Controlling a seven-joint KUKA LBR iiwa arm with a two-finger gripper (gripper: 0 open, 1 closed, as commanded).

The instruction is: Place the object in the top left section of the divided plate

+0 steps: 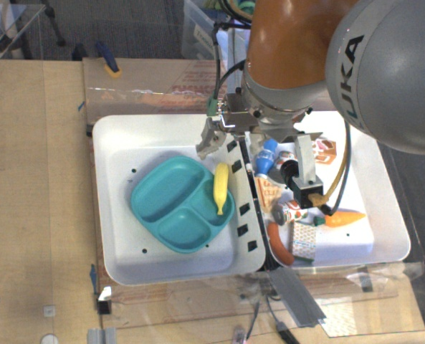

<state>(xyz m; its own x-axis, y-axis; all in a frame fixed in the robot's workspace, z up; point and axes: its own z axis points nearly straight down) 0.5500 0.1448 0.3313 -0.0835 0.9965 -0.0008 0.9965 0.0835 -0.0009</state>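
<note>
A teal divided plate (170, 201) lies in the left bin (119, 192), turned at an angle. A yellow banana (221, 188) rests in the plate's right-hand section, along the rim nearest the wall between the bins. My gripper (211, 142) hangs just above the plate's far right corner, a little up and left of the banana's top end. Nothing shows held in it. The arm's bulky wrist covers the far part of both bins.
The right bin (384, 228) holds a blue bottle (267, 156), an orange carrot (343, 219), a red sausage (279, 242), a small carton (305, 239) and a printed box (270, 190). The wall between the bins (245, 213) runs close beside the plate.
</note>
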